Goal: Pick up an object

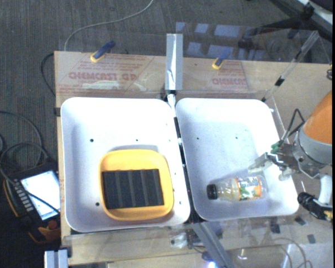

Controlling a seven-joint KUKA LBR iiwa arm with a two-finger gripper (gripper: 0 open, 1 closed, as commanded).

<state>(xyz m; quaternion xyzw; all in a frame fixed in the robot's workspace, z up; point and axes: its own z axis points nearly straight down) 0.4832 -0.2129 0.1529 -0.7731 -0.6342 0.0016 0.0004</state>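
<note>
A small clear bottle [237, 189] with a dark cap and orange-tinted contents lies on its side near the front of the right bin [223, 127], its cap pointing left. My gripper [267, 162] reaches in from the right and hovers just above and behind the bottle's base end, close to the bin's right wall. Nothing visible is held in it. A yellow rounded-square object [136, 185] with a dark ribbed top panel rests in the front of the left bin [100, 116].
The two bins meet at a central divider [177, 144]. The arm's orange band [325, 121] and grey wrist [312, 152] overhang the right bin's right rim. Cables [310, 202] hang off the wrist near the front right corner.
</note>
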